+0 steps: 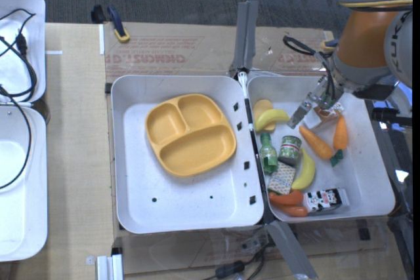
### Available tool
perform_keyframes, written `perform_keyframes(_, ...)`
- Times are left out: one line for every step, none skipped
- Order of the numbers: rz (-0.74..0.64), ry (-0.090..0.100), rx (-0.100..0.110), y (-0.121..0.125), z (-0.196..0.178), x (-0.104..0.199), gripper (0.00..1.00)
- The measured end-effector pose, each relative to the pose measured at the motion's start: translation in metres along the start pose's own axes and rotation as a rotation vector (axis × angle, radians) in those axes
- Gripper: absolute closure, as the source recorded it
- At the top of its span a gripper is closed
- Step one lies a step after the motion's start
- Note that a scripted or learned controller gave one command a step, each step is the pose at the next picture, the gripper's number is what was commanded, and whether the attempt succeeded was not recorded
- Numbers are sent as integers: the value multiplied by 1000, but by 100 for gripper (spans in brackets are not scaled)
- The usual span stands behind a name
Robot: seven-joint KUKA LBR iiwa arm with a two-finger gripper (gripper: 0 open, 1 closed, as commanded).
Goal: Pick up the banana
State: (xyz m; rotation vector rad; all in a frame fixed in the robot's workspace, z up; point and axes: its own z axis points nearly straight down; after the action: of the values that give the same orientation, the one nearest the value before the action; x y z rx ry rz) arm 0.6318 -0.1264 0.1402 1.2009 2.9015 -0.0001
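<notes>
Where the arm (367, 29) reaches in from the right, its claw (314, 105) hangs over the upper middle of the right bin (374, 187), and whether it is open or closed cannot be told from here; nothing is seen gripped in it.

A banana (271, 119) lies just left of the claw, near the bin's upper left corner, with a pale rounded item (262, 106) touching its upper end. A second banana (305, 170) lies lower down, curving beside a small can (289, 149) whose label is too small to read. A green bottle (267, 151) stands just left of the can. Two carrots lie to the right: one (317, 143) slanting below the claw, the other (340, 134) upright just beside it. Near the bin's lower edge sit a patterned packet (282, 177), a red-orange item (287, 202), and a small black-and-white carton (325, 200) with print that cannot be made out.

The left bin (131, 193) holds a yellow divided plate (190, 134), with bare white floor around it, widest along the lower side.

On the surface (72, 141) behind the bins lies a cardboard sheet (170, 49) with red lettering, seen upside down and not clearly legible. The right bin's lower right area is bare.
</notes>
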Motion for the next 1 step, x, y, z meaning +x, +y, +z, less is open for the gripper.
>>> perform_keyframes(-133, 1, 1, 30, 50, 1, 0)
